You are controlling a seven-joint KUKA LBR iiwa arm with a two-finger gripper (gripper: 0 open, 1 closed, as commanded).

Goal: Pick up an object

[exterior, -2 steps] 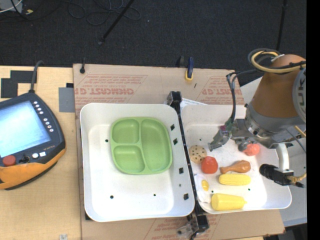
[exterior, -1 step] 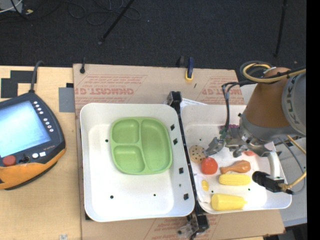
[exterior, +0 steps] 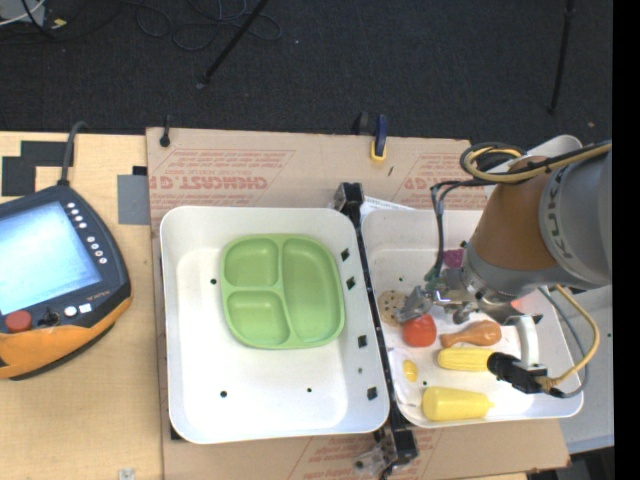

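Note:
My gripper (exterior: 432, 306) hangs low in the right bin (exterior: 400, 230), just above and slightly right of a red tomato-like piece (exterior: 419, 331). Right of the tomato lies an orange drumstick (exterior: 470, 335), and below that a yellow corn cob (exterior: 463, 360). A yellow block (exterior: 455, 403) rests near the bin's front edge, with a small yellow bit (exterior: 410, 371) to its upper left. A brown dotted disc (exterior: 391, 302) sits left of the gripper. A purple piece (exterior: 455, 260) peeks out behind the wrist. Nothing is seen held.
The left bin (exterior: 190, 368) holds a green divided plate (exterior: 281, 291). A teach pendant (exterior: 55, 273) lies on the bench at far left. The arm's orange band (exterior: 512, 223) and grey body cover the right bin's far right part.

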